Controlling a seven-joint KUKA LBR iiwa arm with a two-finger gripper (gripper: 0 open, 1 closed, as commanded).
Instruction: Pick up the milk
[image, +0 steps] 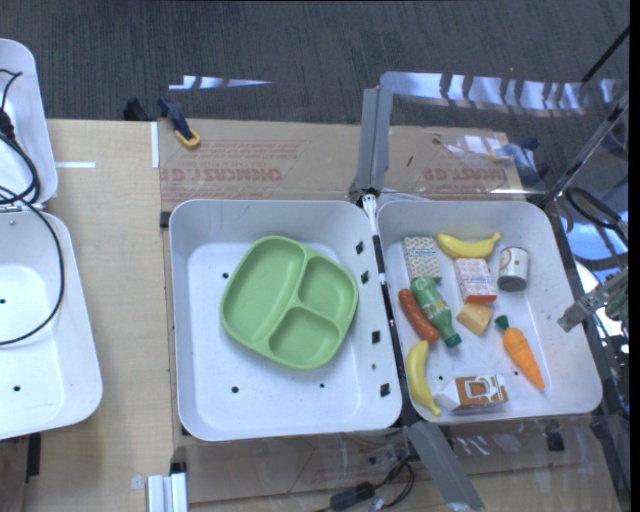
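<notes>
A small white carton with an orange-red band, which I take for the milk, stands in the upper middle of the right bin. A yellow banana lies just behind it, a silver can is to its right, and a cheese wedge touches its front. A white carton with teal print stands to its left. The gripper shows as a grey piece at the right bin's right rim, well apart from the milk, with nothing seen in it.
The right bin also holds a green bottle, a red sausage, a carrot, a second banana and an orange box lying flat. A green divided plate sits in the left bin.
</notes>
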